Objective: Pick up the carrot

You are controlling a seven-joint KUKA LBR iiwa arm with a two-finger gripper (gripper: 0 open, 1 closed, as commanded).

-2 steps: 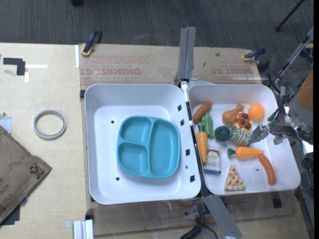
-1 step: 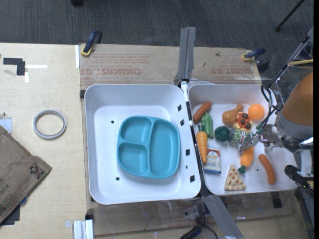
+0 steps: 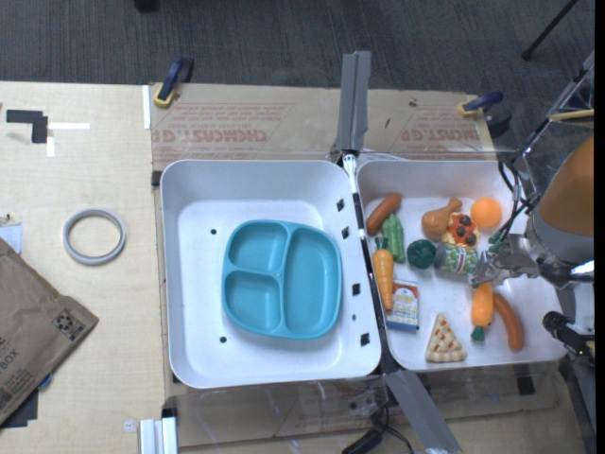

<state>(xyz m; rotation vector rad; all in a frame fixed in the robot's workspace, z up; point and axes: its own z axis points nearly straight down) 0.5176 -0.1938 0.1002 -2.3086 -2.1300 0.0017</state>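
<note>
The carrot [image 3: 382, 278] is an orange tapered toy lying along the left wall of the right bin [image 3: 548, 348], its narrow end toward the front. A second, shorter orange vegetable [image 3: 482, 305] lies further right. My gripper [image 3: 492, 264] hangs low over the right half of this bin, just above that shorter orange piece and next to a small printed can [image 3: 458, 260]. It stands well to the right of the carrot, about a hand's width away. The grey wrist and its orange band [image 3: 574, 193] come in from the right.
The right bin also holds a brown sausage [image 3: 383, 211], a green pickle [image 3: 394, 237], broccoli [image 3: 421, 253], a drumstick [image 3: 440, 219], an orange [image 3: 486, 213], a small carton [image 3: 405, 305], a pizza wedge [image 3: 444, 340] and a red sausage [image 3: 509, 320]. A blue divided plate [image 3: 282, 279] lies in the left bin [image 3: 189, 282].
</note>
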